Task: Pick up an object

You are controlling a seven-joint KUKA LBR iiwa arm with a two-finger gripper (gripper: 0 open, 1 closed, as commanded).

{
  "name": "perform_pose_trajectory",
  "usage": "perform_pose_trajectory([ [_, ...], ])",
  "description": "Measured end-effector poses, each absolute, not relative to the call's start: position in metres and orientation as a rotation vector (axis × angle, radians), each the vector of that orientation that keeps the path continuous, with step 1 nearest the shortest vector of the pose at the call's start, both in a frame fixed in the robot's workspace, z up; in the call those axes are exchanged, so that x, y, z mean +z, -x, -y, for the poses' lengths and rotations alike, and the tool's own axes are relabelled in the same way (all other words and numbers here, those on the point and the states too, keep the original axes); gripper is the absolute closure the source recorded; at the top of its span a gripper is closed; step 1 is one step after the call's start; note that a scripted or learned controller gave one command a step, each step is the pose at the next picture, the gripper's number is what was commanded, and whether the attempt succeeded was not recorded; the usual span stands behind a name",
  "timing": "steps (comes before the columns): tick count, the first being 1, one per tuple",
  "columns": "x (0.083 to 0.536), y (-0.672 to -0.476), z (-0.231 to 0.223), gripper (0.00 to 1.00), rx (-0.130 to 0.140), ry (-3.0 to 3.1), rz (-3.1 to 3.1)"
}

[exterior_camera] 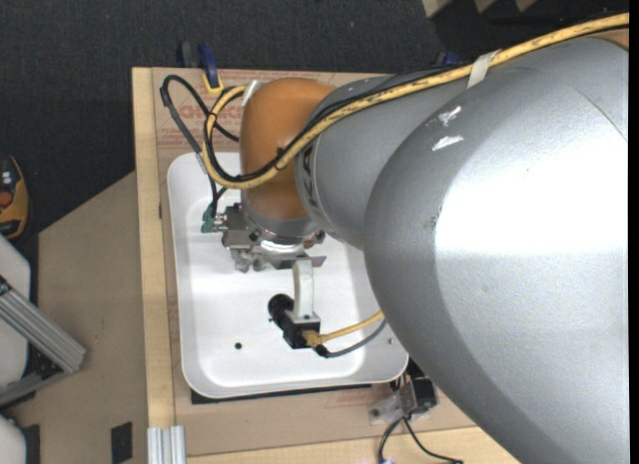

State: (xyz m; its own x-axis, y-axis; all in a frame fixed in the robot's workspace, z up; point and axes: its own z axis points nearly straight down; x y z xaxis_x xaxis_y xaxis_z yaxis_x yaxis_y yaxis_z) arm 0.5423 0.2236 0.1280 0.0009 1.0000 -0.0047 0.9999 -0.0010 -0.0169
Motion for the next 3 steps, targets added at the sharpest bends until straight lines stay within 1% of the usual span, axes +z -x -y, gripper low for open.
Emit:
perform_pose_trajectory([
  [1, 0.084, -0.500, -0.224, 1.00, -0.003, 2.224, 2.220],
  [2, 0.099, -0.478, -0.224, 1.00, 0.007, 2.220, 2.217],
  [3, 0.112, -0.522, -0.224, 1.00, -0.005, 2.223, 2.224],
])
